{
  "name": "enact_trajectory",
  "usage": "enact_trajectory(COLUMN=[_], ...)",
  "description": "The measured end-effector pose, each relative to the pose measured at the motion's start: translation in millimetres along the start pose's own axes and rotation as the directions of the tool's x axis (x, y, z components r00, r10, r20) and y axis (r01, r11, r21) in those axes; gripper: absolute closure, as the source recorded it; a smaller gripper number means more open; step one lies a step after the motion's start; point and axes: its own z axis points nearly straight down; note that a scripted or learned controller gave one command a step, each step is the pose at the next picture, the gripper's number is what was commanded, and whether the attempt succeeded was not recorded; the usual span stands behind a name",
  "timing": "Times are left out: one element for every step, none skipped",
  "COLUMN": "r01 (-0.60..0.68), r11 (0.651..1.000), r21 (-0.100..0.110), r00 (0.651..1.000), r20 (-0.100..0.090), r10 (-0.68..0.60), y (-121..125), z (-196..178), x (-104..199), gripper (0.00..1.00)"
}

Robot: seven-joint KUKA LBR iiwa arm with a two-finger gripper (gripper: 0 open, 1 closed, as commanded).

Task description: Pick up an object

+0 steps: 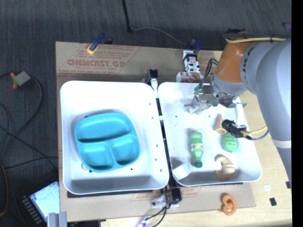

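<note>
The pincer (196,104) sits low over the far part of the right bin (251,174), with bare white floor under it; whether it is wide or narrow cannot be told from this angle, and nothing can be seen held in it.

The things to pick all lie on the nearer side of the pincer, in the same bin; the green bottle (196,148) lies almost straight towards the camera from it, apart from it, its cap end pointing away from the pincer; a small tan piece (219,123) is the closest thing, just to the arm's side of it; a green lumpy toy (230,143) lies past that piece; a curled tan toy (225,167) rests furthest off, by the bin's near wall; a white scrap (182,170) sits in the near corner beyond the bottle.

Across the dividing rims from the pincer, the left bin (71,93) carries a blue divided tray (106,141); an orange ring (229,204) lies on the bench (75,63) outside the right bin's near wall; a small printed card (191,64) stands behind the pincer, just beyond the bin's far rim.
</note>
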Motion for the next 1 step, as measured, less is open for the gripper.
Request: enact_trajectory(r01=[0.001], r11=[1.0], r21=[0.006], r00=[1.0], r20=[-0.003], r10=[-0.001], y=[28.1], z=[4.3], x=[-19.1], gripper=[1.0])
